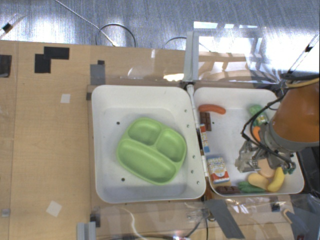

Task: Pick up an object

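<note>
At left of centre, the wide shallow white plastic bin [105, 134] holds a light green three-compartment plastic plate [151, 150]. At right, the second white bin [227, 134] carries scattered toy food: an orange sausage [212, 109] near its upper left and a yellow banana [275, 180] at lower right. The metal two-finger gripper [257, 159] sits low in this bin just above the banana; whether it grips anything cannot be told.

I count two white bins on my tabletop [45, 149]: the left bin [107, 184] and the right bin [227, 126]. The left one carries one green divided plate [151, 150]. In the right I count one sausage [212, 109], one brown bar [205, 121], one small carton [218, 169], one yellow banana [276, 180], one pale yellow piece [257, 180] and one green vegetable [251, 187].
</note>
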